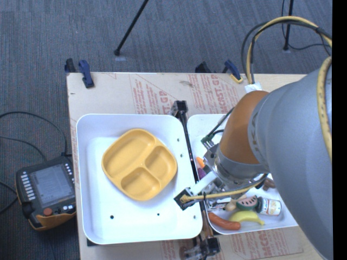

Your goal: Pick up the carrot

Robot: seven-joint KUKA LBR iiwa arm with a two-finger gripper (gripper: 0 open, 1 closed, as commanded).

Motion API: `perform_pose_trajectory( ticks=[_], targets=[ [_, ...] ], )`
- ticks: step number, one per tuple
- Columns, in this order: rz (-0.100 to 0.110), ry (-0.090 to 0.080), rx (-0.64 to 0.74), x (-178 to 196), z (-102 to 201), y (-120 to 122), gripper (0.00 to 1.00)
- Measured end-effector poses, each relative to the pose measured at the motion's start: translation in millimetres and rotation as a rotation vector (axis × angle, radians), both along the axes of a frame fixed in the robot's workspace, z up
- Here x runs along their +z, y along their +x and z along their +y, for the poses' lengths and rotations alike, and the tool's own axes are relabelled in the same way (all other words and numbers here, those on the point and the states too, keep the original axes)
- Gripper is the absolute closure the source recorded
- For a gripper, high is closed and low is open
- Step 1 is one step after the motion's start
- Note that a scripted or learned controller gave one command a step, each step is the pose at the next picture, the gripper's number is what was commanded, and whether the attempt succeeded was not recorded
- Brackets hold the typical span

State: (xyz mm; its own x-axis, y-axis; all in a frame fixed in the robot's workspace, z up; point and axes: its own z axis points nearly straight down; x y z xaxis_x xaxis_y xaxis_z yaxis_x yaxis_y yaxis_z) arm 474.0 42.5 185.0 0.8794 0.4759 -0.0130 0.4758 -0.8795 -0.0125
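Observation:
Low over the left side of the right bin [282, 225], my gripper [212, 194] hangs under the grey wrist and orange band, and the arm covers most of that bin. A small orange piece [199, 161], possibly the carrot's tip, peeks out at the bin's left wall just left of the wrist, beside something purple [201, 173]. A long orange-red item [224, 221] lies at the bin's front edge, just below the gripper. I cannot tell which of the two is the carrot.
A yellow divided plate [140, 163] lies in the left bin [92, 210]. Toy watermelon slice [246, 202], banana [247, 216] and a small jar [270, 206] crowd the right bin's front. A yellow cable runs over the arm. A teach pendant [47, 191] lies on the floor at left.

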Motion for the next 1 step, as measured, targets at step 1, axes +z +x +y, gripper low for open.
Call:
perform_pose_trajectory(
  ticks=[1],
  targets=[
    [0.013, 0.004, -0.002, 7.3, -2.3, -0.7, 1.0]
  ],
)
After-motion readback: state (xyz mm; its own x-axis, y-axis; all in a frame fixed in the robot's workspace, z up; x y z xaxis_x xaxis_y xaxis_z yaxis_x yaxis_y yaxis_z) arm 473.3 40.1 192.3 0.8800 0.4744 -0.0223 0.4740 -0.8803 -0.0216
